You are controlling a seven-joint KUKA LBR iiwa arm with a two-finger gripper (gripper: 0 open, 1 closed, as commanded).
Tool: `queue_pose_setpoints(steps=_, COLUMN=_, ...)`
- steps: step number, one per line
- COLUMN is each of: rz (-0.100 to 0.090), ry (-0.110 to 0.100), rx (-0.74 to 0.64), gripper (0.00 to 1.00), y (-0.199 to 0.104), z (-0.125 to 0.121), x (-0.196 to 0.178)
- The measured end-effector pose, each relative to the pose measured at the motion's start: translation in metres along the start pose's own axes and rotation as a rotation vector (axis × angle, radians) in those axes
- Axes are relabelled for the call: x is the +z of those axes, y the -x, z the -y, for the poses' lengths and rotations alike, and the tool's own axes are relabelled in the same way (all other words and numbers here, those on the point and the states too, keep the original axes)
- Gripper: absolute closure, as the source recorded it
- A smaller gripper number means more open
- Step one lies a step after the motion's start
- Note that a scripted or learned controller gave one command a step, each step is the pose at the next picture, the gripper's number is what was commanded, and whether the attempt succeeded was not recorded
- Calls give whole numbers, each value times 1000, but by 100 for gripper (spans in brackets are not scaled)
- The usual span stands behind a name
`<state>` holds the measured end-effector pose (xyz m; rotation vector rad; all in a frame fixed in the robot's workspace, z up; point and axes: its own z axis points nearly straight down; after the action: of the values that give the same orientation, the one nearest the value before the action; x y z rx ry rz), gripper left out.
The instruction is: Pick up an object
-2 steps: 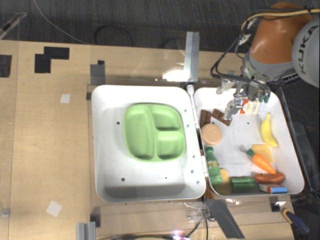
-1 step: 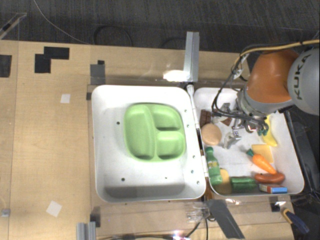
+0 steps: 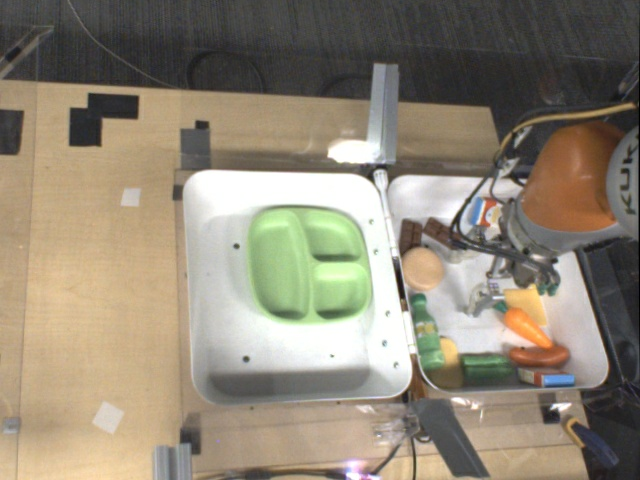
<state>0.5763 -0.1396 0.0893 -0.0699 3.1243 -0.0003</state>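
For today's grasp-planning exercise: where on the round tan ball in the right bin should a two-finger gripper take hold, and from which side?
Grip the round tan ball across its widest middle, coming straight down from above. It is round, so any pair of opposite sides serves, but the bin wall to its left and the brown piece behind crowd it, so close the fingers along the freer near-far or right side.

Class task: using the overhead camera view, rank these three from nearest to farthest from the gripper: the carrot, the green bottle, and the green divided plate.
1. Carrot: right bin, just below and right of the gripper.
2. Green bottle: along the right bin's left wall, left of the gripper.
3. Green plate: in the left bin, far left.
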Motion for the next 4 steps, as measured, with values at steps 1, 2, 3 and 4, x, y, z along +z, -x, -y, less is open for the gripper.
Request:
queue_pose_setpoints(steps=1, rz=0, ry=-3, rx=-79, gripper=0, y=-39, z=49, x=-1)
queue_pose_setpoints(steps=2, rz=5, ry=-6, rx=-42, gripper=0, y=-72, z=28, x=-2)
queue_pose_setpoints(steps=3, rz=4, ry=-1, rx=-232, gripper=0, y=-71, z=46, x=-2)
queue_pose_setpoints(steps=4, rz=8, ry=-3, rx=-353, gripper=0, y=-76, z=52, x=-2)
